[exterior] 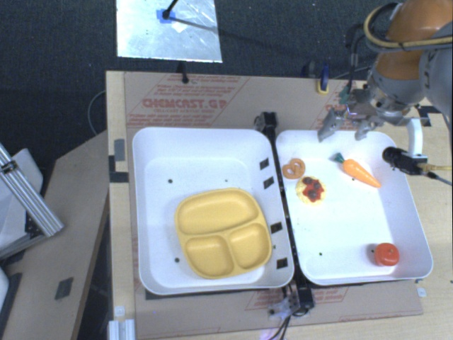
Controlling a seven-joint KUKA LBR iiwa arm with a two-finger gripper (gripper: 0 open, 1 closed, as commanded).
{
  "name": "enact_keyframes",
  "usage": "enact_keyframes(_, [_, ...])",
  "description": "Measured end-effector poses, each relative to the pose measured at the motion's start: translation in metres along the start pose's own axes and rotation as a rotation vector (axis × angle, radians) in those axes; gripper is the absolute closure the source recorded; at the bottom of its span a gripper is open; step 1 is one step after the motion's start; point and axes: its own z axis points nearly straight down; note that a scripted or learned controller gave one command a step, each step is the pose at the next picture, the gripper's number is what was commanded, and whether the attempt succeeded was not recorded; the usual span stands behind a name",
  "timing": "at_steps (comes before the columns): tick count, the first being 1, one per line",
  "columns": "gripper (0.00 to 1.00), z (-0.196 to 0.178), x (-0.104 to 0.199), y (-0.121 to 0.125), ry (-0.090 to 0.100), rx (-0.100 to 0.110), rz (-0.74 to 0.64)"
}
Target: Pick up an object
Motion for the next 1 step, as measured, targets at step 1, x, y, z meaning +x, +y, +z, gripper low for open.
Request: enact_keyframes(1, [0.00, -0.0075, 0.0002, 0.0024, -0.001, -0.012, -0.002])
